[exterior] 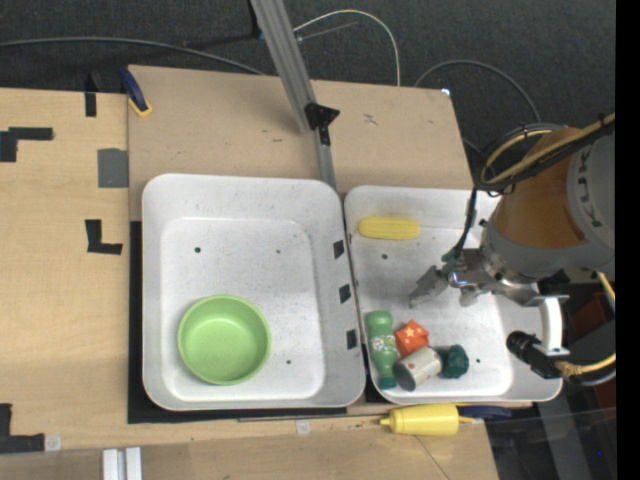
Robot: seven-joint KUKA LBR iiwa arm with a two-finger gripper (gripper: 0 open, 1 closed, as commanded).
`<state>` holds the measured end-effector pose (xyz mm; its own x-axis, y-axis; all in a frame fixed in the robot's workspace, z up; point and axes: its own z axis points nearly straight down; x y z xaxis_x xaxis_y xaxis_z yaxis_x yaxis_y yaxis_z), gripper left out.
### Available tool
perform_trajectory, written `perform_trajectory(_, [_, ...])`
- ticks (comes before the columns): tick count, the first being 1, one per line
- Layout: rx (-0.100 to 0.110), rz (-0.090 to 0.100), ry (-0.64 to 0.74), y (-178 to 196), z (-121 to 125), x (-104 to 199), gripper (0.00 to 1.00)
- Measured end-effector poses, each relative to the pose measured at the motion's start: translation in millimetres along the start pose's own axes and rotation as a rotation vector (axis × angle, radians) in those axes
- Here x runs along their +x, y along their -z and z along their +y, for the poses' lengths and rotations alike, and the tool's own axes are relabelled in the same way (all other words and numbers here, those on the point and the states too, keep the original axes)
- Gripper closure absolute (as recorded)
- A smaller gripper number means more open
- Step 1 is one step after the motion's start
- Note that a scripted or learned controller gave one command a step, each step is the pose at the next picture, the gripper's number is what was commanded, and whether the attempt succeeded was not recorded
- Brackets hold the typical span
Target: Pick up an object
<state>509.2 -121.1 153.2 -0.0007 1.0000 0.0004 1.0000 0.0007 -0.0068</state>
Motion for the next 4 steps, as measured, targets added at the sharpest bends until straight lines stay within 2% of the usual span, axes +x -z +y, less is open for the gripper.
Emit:
perform_trajectory(1, [0.001,0.001,0.0,-43.9,0.2,2.5,0.0])
perform_trajectory(2, [-0.002,0.002,0.001,-31.8,0.8,3.1,1.0])
perform_trajectory(3, [-0.01,-0.001,0.001,30.4,3.7,0.4,1.0])
perform_trajectory(4, [-0.009,-0.001,0.001,72.3,5.5,-0.1,1.0])
